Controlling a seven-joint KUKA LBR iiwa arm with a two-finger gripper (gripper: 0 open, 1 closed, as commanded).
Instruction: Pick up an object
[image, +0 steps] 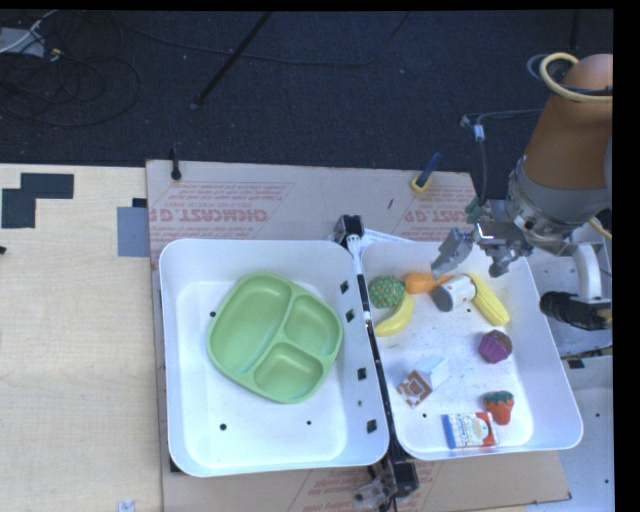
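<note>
My gripper (476, 260) hangs over the far side of the right bin (545, 335), its two fingers spread open with nothing between them. Just below it in the view lie a white cylinder (456, 294), an orange carrot (420, 283) and a yellow corn-like piece (489, 299). Further left in the same bin are a green broccoli piece (386, 291) and a yellow banana (396, 318). A purple item (494, 346), a brown packet (415, 386), a red and orange fruit (500, 407) and a blue and white box (468, 430) lie nearer the front.
The left bin (190, 420) holds a green divided plate (275, 336). A black divider (365, 340) with clips runs between the two bins. Cardboard (250, 205) lies under both bins, with dark floor and cables behind.
</note>
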